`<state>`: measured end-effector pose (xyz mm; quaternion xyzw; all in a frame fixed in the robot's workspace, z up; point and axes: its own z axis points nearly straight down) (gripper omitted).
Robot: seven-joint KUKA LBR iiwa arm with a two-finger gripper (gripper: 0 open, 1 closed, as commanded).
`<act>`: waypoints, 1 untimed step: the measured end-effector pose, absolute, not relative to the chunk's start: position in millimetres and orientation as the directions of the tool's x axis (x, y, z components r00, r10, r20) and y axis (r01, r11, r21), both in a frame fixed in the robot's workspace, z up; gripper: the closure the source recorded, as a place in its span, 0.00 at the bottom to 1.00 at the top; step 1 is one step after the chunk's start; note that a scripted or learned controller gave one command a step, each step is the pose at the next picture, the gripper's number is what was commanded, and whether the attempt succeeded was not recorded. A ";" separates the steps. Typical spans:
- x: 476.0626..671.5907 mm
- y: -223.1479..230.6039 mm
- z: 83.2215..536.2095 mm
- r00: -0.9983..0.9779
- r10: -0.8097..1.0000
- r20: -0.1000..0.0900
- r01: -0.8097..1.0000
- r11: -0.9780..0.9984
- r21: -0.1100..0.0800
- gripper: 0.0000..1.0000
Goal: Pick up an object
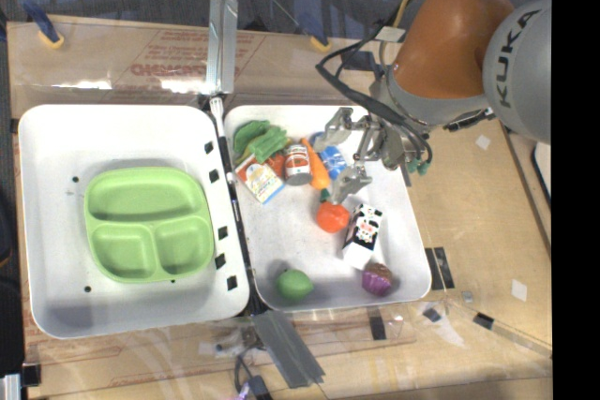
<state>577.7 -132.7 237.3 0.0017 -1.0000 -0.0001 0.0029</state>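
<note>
My gripper (343, 156) hangs over the upper middle of the right bin (405, 229), its metal fingers spread apart with nothing between them. Just under and beside the fingers lie a blue-and-white bottle (333, 160), a carrot (320, 171) and a small brown-red can (297, 163). An orange-red tomato (332, 217) sits below them. A black-and-white milk carton (364, 234), a purple onion (378, 278) and a green lime (294, 284) lie toward the bin's front. Green leafy vegetables (258, 141) and a small snack box (261, 181) rest at the bin's upper left.
The left bin (47, 145) holds a green divided tray (148, 222). A ridge with black clips (225, 201) separates the two bins. The arm's orange band (445, 42) and cables (352, 75) loom over the right bin's far right corner.
</note>
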 end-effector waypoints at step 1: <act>621.0 -143.0 90.0 -1.000 0.027 0.000 0.027 1.000 0.000 0.00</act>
